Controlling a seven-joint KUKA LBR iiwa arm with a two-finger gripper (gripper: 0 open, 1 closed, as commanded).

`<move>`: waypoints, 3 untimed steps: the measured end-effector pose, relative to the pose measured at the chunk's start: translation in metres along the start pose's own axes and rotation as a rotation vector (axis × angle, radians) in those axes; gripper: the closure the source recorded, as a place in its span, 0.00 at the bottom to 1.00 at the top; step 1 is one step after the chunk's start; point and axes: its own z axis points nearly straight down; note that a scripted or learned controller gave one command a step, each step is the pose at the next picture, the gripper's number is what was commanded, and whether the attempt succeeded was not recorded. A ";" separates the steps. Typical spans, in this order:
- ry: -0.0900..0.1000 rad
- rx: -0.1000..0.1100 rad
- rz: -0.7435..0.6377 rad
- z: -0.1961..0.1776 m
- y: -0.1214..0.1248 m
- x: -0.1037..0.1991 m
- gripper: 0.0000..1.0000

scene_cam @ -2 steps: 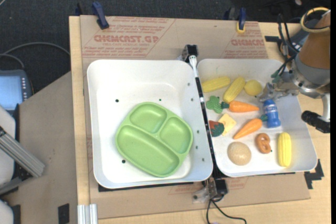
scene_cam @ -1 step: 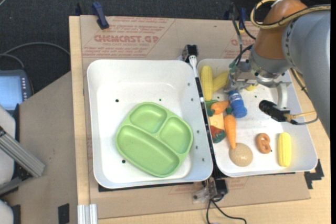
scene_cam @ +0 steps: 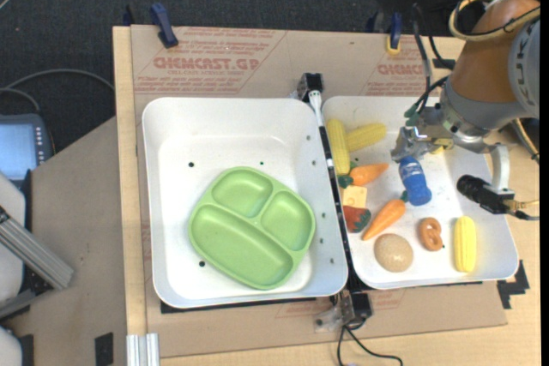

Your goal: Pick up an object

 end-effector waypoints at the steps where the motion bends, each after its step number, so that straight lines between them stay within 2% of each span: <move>1: 0.000 0.001 -0.002 0.004 0.001 0.001 0.00; 2: -0.003 -0.007 -0.002 0.049 -0.008 0.020 0.00; 3: -0.004 -0.006 0.000 0.067 0.034 -0.024 0.00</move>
